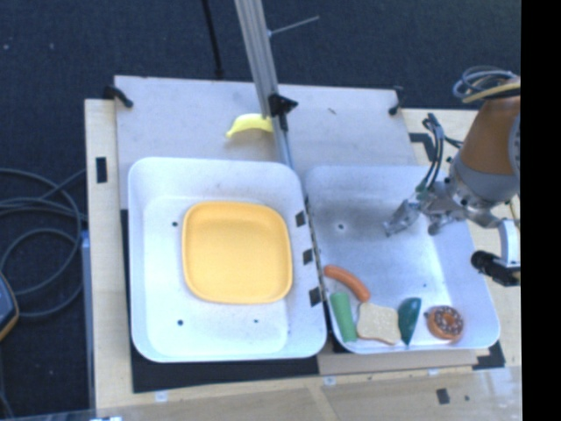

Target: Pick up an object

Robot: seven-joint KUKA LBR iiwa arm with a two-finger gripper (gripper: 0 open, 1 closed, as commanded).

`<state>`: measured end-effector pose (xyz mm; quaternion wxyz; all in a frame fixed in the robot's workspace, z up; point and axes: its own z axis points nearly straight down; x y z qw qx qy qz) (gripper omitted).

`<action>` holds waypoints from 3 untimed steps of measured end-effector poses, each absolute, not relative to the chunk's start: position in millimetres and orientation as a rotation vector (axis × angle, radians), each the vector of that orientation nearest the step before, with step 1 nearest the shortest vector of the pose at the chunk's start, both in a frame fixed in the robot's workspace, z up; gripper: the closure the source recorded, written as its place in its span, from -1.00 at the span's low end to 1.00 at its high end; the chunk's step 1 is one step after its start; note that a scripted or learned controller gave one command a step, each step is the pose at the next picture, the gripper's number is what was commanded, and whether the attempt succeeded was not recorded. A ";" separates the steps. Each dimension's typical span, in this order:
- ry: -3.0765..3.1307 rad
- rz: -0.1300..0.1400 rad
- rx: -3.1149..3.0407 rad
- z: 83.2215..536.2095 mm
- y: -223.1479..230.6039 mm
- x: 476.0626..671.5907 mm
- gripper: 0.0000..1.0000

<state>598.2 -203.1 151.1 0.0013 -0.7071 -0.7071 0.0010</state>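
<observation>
Broadly, the left bin [149,235] carries a yellow plate [237,251]; the right bin [368,191] has a hot dog [347,281], green vegetable [344,317], bread slice [378,324], teal piece [409,319] and donut [444,322] along its near edge. The tool [412,217] hangs above bare floor, well apart from them; whether wide or narrow, I cannot tell. Nothing picked yet. No readable writing.

Grey arm [491,178]; orange band; looped cables
</observation>
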 end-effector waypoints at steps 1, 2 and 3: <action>-2.219 0.003 -2.220 98.9 -203.4 597.3 -1.00; -2.222 -0.001 -2.223 112.1 -204.0 598.5 1.00; -2.225 -0.005 -2.225 175.5 -204.7 599.4 1.00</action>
